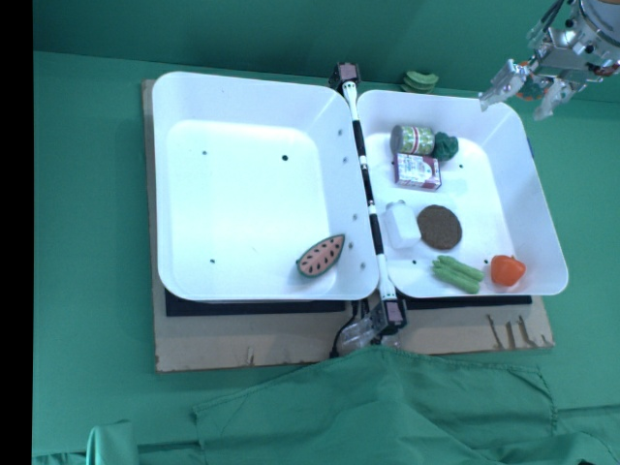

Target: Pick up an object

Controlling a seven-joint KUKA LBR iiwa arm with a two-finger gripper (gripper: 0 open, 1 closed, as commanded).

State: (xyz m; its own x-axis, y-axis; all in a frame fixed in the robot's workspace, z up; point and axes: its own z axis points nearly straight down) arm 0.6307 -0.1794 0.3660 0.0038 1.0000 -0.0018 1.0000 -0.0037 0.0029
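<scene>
White bins sit side by side on a green-draped bench (87,211), resting on a sheet of cardboard (242,352). The left bin (194,114) carries a single watermelon slice (321,256) near its front right corner. The right bin (523,201) carries the rest: a can (413,139) lying on its side at the back, with a dark green broccoli piece (446,145) touching its right end; a red box (418,170) just in front of the can; a white bottle (402,225) beside the dividing rim; a brown disc (439,228) just right of the bottle; green beans (457,273) toward the front; and an orange pepper (507,270) in the front right corner, near the beans. A small green item (421,80) lies on the cloth behind the right bin.

The jaws (529,90) hang at the upper right, above the right bin's back right corner, spread apart with nothing between them, well apart from every object.
</scene>
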